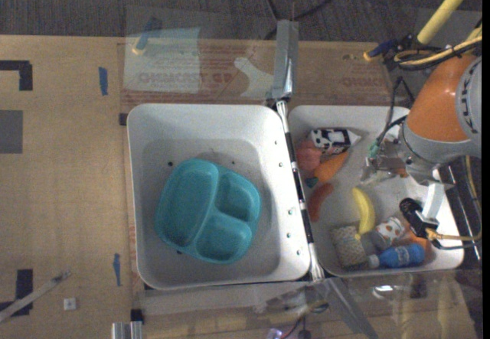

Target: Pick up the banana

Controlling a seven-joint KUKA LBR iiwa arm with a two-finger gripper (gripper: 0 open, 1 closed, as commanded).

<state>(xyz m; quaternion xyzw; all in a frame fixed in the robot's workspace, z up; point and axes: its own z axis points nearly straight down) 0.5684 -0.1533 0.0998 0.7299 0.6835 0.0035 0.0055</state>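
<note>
A yellow banana [364,210] lies in the middle of the right bin [346,117], curved and pointing towards the front. My gripper [380,167] hangs above the bin, a little behind and to the right of the banana, with a gap between them. Nothing is seen in its grasp.
The right bin also holds a black-and-white cow-patterned item [331,138], an orange carrot-like piece [332,167], a red piece [318,200], a tan woven item [348,246], a small can [390,230] and a blue bottle [399,255]. A teal divided plate [208,211] lies in the left bin [145,177].
</note>
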